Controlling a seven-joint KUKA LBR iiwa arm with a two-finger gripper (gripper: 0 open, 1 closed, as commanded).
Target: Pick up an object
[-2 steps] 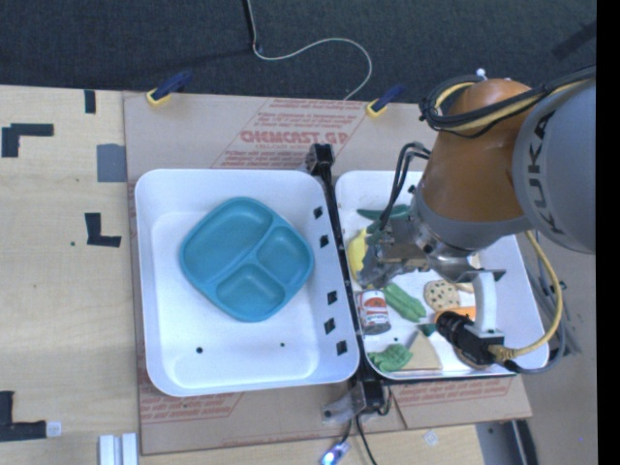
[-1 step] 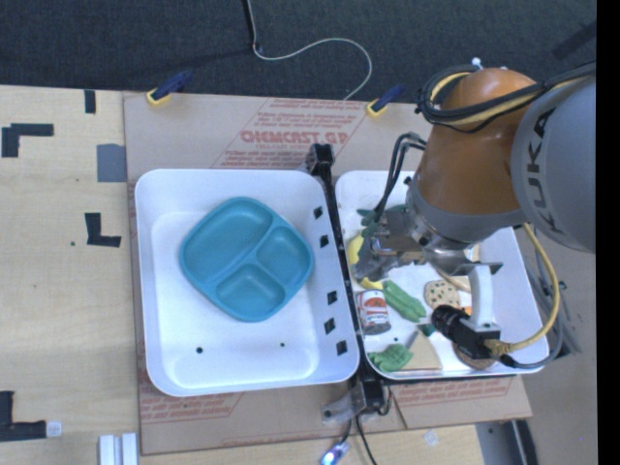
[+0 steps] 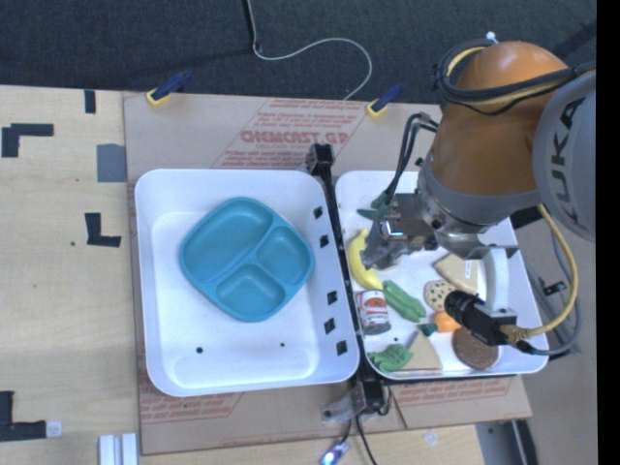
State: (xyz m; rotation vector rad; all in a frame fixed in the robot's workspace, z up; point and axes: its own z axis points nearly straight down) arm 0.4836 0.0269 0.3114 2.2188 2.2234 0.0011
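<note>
The right bin [image 3: 513,364] holds several small toy foods. A yellow banana [image 3: 362,263] lies at its left side, a green pod [image 3: 404,299] beside it, and a small can with a red label [image 3: 374,312] below. A brown disc [image 3: 475,351], an orange piece [image 3: 446,322], a cream holed wedge [image 3: 439,294] and a green leafy piece [image 3: 391,358] lie toward the front. My gripper [image 3: 387,245] hangs low over the bin's left part, just right of the banana. The arm's orange band hides the bin's back.
The left bin [image 3: 155,260] holds a blue sectioned plate [image 3: 246,258]. A black divider [image 3: 334,250] runs between the two bins. Both bins rest on a cardboard sheet [image 3: 281,134] held by clamps. A white cable [image 3: 320,51] loops at the back.
</note>
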